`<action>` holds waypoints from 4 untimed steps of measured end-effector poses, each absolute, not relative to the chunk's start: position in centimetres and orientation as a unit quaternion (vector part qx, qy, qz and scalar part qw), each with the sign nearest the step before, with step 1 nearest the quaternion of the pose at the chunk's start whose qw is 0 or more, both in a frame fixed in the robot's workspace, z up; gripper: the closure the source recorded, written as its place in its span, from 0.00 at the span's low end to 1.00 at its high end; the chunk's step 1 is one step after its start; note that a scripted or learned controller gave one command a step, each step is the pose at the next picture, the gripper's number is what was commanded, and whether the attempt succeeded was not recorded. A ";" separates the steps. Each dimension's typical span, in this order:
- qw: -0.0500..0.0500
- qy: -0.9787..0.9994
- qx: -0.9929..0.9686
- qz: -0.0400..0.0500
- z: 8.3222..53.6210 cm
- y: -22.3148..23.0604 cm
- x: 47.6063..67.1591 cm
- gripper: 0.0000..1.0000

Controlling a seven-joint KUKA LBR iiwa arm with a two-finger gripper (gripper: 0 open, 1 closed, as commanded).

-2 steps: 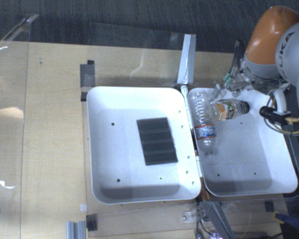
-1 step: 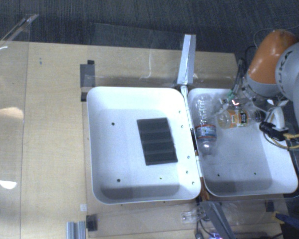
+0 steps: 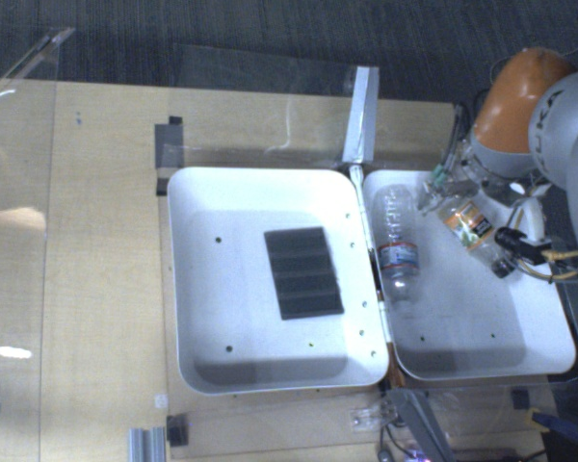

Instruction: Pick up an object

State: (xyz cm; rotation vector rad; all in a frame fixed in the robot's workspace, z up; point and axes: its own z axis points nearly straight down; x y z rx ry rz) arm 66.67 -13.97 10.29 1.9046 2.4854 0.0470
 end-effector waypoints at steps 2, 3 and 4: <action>0.005 0.864 0.504 0.002 14.8 -19.4 67.0 0.00; 0.006 0.912 0.411 0.002 20.0 -20.5 67.1 0.00; 0.000 0.955 0.298 0.000 10.4 -18.9 65.9 0.00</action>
